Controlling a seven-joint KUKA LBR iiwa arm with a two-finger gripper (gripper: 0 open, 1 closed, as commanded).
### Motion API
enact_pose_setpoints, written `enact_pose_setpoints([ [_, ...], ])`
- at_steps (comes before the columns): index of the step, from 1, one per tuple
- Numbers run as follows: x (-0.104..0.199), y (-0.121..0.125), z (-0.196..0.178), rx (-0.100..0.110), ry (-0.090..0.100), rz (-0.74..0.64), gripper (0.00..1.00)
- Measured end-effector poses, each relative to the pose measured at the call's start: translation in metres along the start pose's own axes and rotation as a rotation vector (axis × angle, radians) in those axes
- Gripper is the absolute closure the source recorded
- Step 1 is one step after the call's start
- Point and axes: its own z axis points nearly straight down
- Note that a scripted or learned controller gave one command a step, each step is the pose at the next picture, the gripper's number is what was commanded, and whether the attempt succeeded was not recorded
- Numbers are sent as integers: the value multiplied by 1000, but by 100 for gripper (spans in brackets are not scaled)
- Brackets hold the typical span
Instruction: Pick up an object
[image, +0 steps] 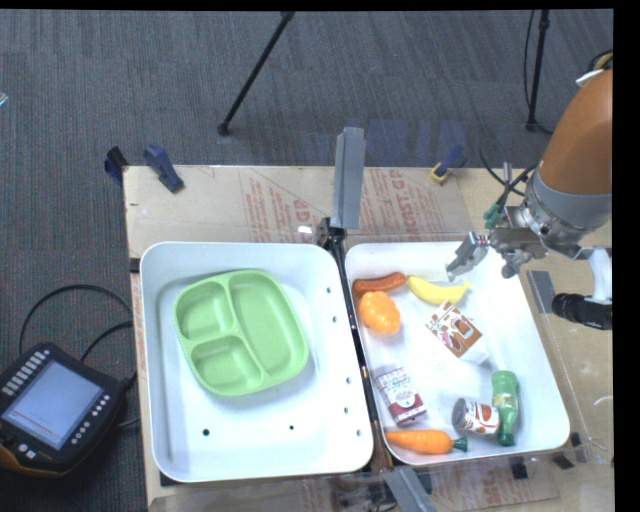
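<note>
The right bin (535, 345) holds the objects: a yellow banana (438, 290), a red-brown sausage (378, 283), an orange fruit (380, 313), a brown and white carton (455, 331), a small red carton (400, 395), a carrot (424, 440), a can (474, 417) and a green bottle (505, 405). My gripper (487, 260) hangs over the bin's far right corner, just up and right of the banana. It is open, with nothing between its fingers.
The left bin (170, 420) carries a green divided plate (240, 330). A grey upright post (349, 180) stands behind the seam between the bins. A black handheld pendant (50, 405) lies off the bench at the lower left.
</note>
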Motion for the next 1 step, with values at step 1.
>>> enact_pose_setpoints([
  [1, 8, -60, 126, -2, 0, -91, 0],
])
